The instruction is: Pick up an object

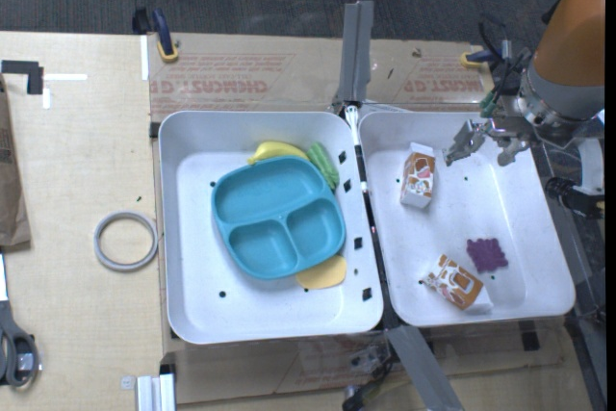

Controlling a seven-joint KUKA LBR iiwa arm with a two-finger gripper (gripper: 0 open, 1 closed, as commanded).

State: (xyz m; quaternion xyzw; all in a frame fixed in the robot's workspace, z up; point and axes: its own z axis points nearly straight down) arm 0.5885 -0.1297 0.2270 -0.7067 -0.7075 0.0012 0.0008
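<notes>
The claw (pixel 486 141) is seen spread apart and holding nothing, at the frame's upper right. The small carton (pixel 418 176), just left, should be straddled squarely before closing.

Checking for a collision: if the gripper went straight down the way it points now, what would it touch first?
Probably bare floor of the right bin. The open gripper hangs right of the small carton; depth is unclear.

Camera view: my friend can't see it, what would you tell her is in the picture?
A robot gripper hangs open over the right bin, near a small carton. The left bin holds a blue divided plate.
</notes>
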